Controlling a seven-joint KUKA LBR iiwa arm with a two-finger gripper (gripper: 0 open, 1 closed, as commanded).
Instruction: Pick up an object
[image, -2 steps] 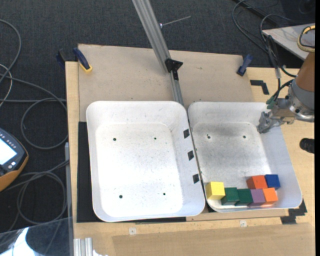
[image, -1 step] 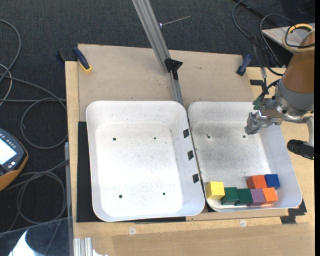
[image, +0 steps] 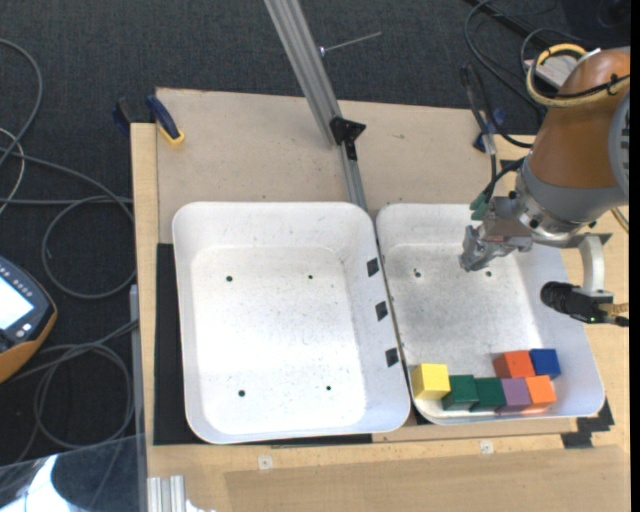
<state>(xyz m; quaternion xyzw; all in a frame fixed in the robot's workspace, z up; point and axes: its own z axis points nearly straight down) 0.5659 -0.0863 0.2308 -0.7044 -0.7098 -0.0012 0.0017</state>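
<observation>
Currently gripper (image: 487, 247) hovering over right bin (image: 450, 300), upper part, nothing seen btwn fingers; spread or pressed, can't tell. Blocks bunching at bin's near edge: yellow block (image: 432, 379), green blocks (image: 475, 392), purple block (image: 516, 393), orange blocks (image: 528, 378), blue block (image: 545, 361). Well apart from gripper; pick likely not begun.

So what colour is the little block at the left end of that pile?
Yellow. The block shows clearly in the camera view, in the right bin.
</observation>
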